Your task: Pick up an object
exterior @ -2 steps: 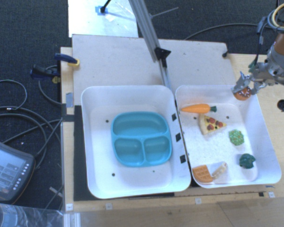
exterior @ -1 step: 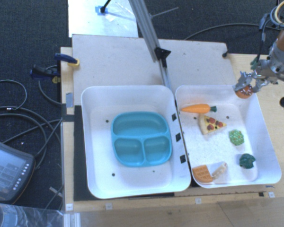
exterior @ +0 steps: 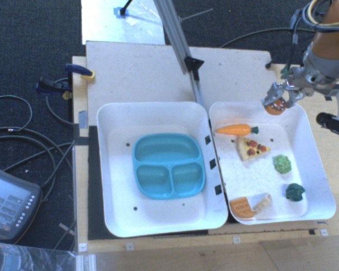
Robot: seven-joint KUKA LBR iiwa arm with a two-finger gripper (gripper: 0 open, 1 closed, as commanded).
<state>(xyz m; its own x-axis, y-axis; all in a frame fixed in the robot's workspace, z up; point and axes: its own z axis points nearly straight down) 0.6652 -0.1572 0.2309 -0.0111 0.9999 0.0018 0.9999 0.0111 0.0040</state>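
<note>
Fingers (exterior: 278, 102): pinching a small round brown-and-orange object (exterior: 275, 108), lifted over the far rim of the right bin (exterior: 313, 151).
Just below the fingers: a toy carrot (exterior: 235, 130), then a pizza slice (exterior: 251, 148).
Further below: a light green piece (exterior: 282, 164), a dark green broccoli piece (exterior: 295, 192), a waffle (exterior: 242, 207) touching a pale beige piece (exterior: 263, 201).
Left of the fingers: the left bin (exterior: 110, 151) carrying a blue divided plate (exterior: 169, 166).
Beneath: a pale surface (exterior: 135, 72).
</note>
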